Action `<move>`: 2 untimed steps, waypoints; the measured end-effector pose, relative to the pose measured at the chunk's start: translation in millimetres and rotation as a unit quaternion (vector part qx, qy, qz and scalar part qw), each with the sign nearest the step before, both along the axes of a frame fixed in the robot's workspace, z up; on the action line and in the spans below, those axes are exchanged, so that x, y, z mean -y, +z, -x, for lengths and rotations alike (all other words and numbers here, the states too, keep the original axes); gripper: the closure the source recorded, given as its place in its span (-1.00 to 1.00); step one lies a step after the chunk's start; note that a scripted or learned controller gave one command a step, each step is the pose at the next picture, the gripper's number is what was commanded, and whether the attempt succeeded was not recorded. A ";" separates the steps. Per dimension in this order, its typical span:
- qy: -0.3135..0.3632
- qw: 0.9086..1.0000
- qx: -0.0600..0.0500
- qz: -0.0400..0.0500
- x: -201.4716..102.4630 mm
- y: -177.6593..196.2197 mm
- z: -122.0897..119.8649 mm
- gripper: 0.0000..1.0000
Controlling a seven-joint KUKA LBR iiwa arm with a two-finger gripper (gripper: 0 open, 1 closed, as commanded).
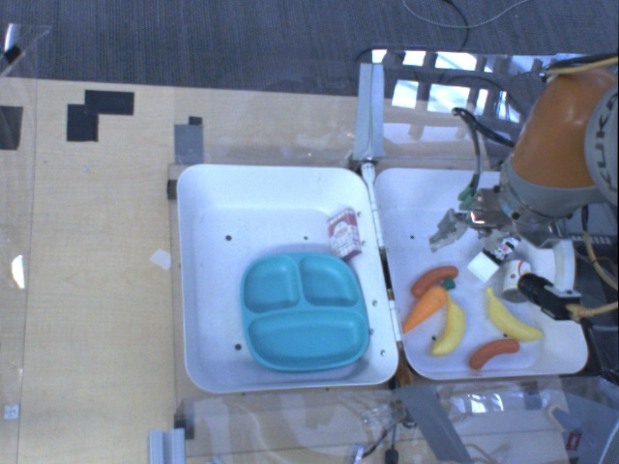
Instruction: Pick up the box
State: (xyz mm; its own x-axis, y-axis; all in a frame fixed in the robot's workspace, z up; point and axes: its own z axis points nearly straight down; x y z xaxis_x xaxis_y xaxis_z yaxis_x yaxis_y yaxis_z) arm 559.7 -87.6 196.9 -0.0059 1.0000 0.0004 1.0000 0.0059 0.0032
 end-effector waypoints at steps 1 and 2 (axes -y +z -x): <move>0.056 0.998 0.005 0.001 8.6 -107.8 -41.2 -1.00; -0.099 0.995 0.004 -0.001 11.9 -108.1 -16.0 -1.00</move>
